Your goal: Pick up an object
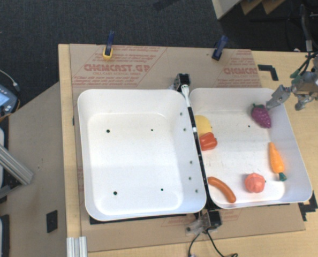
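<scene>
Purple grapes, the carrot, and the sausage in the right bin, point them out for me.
purple grapes (261,116), camera view, middle of the bunch.
carrot (276,158), camera view, middle of its orange body.
sausage (222,189), camera view, middle of its length.

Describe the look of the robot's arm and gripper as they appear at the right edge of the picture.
The gripper is a small grey metal assembly with a slim, pale grey finger slanting towards the bins. Behind it sits a blocky grey body with thin dark cables looping above it. No orange band or markings can be made out here.
</scene>
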Controlling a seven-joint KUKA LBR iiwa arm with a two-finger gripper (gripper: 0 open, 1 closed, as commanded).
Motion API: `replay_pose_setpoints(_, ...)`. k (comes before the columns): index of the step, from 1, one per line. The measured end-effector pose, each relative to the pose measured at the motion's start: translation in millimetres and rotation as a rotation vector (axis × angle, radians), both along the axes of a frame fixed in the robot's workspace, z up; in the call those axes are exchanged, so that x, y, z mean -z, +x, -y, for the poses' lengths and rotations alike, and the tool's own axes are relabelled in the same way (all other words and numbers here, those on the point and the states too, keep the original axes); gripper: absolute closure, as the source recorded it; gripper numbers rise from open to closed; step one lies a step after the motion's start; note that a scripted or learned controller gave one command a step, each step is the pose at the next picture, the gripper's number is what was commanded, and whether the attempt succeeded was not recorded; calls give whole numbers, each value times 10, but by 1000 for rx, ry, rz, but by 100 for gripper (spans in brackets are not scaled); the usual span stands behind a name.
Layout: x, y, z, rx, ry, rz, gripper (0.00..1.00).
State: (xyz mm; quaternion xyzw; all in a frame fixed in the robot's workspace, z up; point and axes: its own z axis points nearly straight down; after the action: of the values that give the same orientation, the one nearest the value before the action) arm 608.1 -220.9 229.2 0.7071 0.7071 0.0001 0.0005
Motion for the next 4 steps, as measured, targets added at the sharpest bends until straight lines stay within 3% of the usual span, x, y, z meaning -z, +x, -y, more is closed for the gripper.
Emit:
replay_pose_setpoints(1, -112, 8, 2, -1, -2, 4, 100)
replay_pose_setpoints(2, -1135, -98, 39, -1, -5, 11, 100)
replay_pose_setpoints(4, -1772, -491, -374, -3, -2, 7, 100)
